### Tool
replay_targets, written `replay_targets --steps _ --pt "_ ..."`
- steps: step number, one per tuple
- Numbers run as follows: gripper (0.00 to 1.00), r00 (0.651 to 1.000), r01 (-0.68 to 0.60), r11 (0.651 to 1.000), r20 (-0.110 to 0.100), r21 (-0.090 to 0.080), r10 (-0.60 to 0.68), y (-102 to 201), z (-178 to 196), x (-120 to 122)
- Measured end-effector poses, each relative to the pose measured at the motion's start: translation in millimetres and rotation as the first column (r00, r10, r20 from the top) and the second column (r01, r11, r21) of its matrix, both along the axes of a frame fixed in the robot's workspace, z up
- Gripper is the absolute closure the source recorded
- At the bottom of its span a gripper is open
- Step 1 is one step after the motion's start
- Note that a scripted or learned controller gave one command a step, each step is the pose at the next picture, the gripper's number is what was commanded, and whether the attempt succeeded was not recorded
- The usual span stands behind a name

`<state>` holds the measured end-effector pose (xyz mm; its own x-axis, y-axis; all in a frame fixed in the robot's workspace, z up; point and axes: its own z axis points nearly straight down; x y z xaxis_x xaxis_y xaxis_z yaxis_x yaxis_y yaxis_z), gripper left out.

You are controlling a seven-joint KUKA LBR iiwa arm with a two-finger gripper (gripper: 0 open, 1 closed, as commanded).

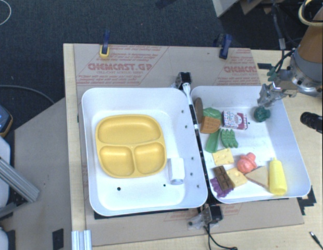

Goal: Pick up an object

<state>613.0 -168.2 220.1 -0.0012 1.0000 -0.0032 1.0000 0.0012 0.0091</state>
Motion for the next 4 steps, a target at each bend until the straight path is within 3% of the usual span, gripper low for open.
replay_targets --steps 1,2,4 --pt "1.0 1.0 -0.005 1.0 -0.01 0.006 0.005 57.3 -6.2 5.4" --pt "1.0 1.0 -0.005 1.0 -0.01 0.006 0.005 114.5 7.3 1.2" --pt "1.0 1.0 -0.006 1.0 -0.008 0.006 0.006 224.4 -1.7 3.7"
